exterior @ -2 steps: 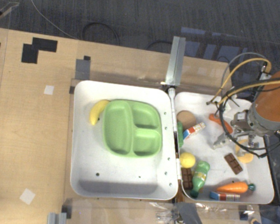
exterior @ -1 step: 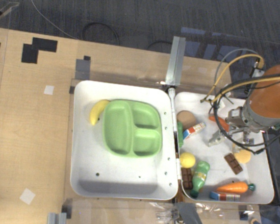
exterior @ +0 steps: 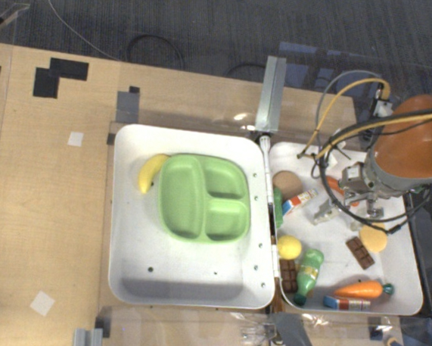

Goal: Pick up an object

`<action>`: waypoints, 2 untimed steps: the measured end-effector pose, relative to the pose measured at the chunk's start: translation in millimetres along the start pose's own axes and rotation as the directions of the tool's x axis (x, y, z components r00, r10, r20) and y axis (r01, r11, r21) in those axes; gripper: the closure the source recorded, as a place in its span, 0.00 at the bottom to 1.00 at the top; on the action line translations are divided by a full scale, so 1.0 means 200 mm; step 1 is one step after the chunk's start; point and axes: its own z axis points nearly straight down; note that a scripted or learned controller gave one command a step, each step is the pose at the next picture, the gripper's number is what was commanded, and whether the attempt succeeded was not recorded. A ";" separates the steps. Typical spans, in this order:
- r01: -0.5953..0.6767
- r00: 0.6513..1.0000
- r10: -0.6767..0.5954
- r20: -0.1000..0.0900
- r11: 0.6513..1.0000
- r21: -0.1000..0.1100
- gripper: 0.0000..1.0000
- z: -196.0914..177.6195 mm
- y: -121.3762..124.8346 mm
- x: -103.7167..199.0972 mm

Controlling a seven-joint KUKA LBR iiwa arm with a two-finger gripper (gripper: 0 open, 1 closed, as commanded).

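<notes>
Now we see the end effector (exterior: 347, 205) low over the right bin (exterior: 409, 259); whether it is spread or pressed together, we cannot tell. Nearby lies the carrot (exterior: 359, 289), long axis roughly level across the view, green top pointing right. A banana (exterior: 151, 171) touches the green tray (exterior: 202, 197) in the left bin (exterior: 128, 259).

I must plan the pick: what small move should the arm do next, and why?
Probably lower straight down a little: the pincer hangs in the right bin among loose items, near the tube, with nothing seen held.
</notes>
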 end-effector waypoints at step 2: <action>0.132 0.991 -0.132 0.003 0.991 -0.003 0.00 0.01 -0.15 0.18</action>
